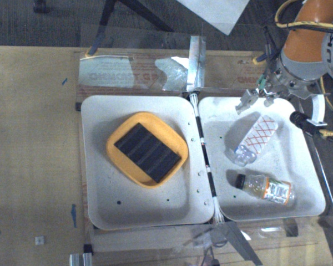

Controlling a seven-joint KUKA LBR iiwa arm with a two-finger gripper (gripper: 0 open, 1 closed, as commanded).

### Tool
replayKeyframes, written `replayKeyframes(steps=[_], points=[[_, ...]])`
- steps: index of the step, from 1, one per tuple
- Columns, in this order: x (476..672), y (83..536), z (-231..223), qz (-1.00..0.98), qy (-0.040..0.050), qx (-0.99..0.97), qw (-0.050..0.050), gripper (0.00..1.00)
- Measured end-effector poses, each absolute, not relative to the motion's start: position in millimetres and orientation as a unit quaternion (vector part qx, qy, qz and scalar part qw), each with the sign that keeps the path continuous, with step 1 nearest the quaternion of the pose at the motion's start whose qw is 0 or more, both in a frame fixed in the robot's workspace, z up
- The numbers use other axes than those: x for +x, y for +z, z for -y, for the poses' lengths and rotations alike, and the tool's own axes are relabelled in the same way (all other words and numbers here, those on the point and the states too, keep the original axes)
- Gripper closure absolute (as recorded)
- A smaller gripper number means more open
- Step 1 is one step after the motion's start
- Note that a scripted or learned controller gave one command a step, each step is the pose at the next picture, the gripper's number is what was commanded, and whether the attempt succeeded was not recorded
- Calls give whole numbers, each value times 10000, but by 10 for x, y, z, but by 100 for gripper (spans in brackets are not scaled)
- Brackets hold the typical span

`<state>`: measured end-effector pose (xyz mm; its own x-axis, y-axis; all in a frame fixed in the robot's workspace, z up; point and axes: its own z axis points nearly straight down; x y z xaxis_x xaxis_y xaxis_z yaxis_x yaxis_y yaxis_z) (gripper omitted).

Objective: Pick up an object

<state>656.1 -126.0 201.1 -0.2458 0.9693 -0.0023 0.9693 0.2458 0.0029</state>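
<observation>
Two shallow white bins sit side by side on a wooden bench, seen from above. The left bin (100, 204) holds a yellow-orange tray (147, 148) with a dark ribbed panel on top. The right bin (305, 198) holds a clear plastic bottle (252, 139) with a red-patterned label, lying at a slant, and near it a small bottle (265, 188) with a dark cap (lying on its side). The gripper (256, 97) hovers above the right bin's far edge, fingers apart, gripping nothing.

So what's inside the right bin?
Two bottles lie in the right bin: a clear one with a red-patterned label and a smaller dark-capped one. The pincer hangs over the far edge, hiding a little floor.
</observation>
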Motion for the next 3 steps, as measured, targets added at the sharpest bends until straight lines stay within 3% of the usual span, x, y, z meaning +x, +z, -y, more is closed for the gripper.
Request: replayKeyframes(steps=[1,2,3], points=[[6575,1034,1924,-7876,-1,6162,10,0],[5726,902,1979,-7903,3,6127,5,0],[4803,1042,2065,-8028,7,5963,26,0]])
